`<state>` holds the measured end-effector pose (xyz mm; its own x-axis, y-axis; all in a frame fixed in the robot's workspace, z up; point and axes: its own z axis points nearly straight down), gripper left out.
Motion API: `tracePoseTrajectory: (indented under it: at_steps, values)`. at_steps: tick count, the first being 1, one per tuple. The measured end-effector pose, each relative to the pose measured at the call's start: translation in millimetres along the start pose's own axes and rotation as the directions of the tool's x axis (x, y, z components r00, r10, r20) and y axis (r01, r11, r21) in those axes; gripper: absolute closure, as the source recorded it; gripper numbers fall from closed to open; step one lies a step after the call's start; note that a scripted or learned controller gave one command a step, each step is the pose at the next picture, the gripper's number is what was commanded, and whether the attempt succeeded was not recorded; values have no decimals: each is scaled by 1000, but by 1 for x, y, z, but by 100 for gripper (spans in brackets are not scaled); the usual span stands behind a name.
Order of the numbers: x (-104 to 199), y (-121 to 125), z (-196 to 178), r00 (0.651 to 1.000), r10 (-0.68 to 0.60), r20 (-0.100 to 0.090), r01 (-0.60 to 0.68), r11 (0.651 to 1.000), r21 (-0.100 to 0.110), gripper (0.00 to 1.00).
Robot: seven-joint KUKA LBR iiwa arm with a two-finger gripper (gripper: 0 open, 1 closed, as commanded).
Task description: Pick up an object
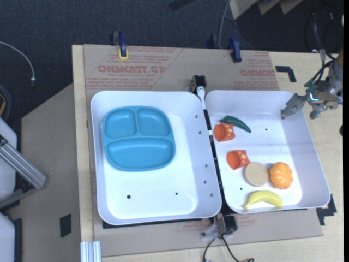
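I see the gripper point(303, 106) at the far right, hovering over the upper right corner of the shallow white right bin point(305, 146). Two grey fingers are spread apart, nothing between them — one finger point(290, 107) points down-left over the bin's rim, the other sits just right of it.

Largest to smallest, placed from the gripper:
- Shallow white left bin point(163, 201): well off to the left, touching the right bin along the centre seam.
- Blue plastic three-compartment plate point(139, 138): far left and a little below, lying in the left bin.
- Yellow toy banana point(264, 199): well below and left, near the right bin's front edge.
- Round beige disc point(256, 174): below-left, touching the orange toy pumpkin point(281, 174), which lies almost straight below.
- Dark green toy pepper point(236, 123): left, slightly lower, nearest item.
- Two red-orange toy pieces: upper one point(223, 131) just under the pepper, lower one point(237, 159) beside the disc.

All items apart from the gripper.
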<state>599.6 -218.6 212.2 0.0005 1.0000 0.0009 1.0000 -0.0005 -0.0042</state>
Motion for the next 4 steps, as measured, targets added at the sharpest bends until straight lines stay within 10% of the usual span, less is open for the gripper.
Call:
tracePoseTrajectory:
  at_steps: [2,3,4]
  values:
    - [-2,-2,106,1000,-1,-2,1,1000,0,0]
    - [-3,-1,92,1000,-1,2,1,1000,-6,100]
    - [3,9,38,1000,-2,4,2,1000,-12,100]
